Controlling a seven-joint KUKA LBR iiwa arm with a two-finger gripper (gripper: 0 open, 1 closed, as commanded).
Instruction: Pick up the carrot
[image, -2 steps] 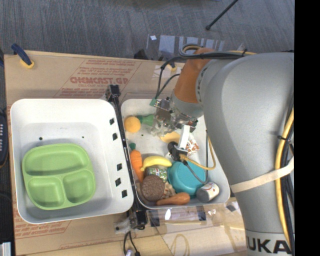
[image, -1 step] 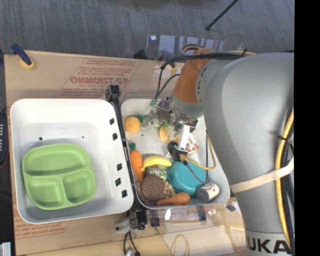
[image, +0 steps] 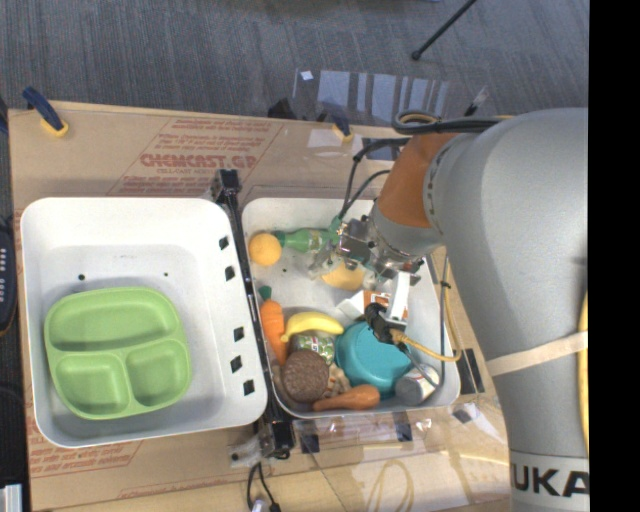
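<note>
The carrot (image: 272, 326) lies along the left wall of the right bin (image: 432, 330), upright in the view, just beside a banana (image: 312, 323) on its right and above a brown round thing (image: 304, 376). A second orange piece (image: 347, 400) lies near the bin's front edge, below a teal bowl (image: 370, 358). A yellow ball (image: 264, 248) and a green bottle (image: 303, 240) sit toward the back. The pincer (image: 372, 262) hangs over the middle of this bin, near a yellow item (image: 344, 277), well apart from the carrot; whether it is open or closed I cannot tell. The left bin (image: 120, 225) holds a green tray (image: 117, 351). Both bins rest on the table (image: 150, 150).
</note>
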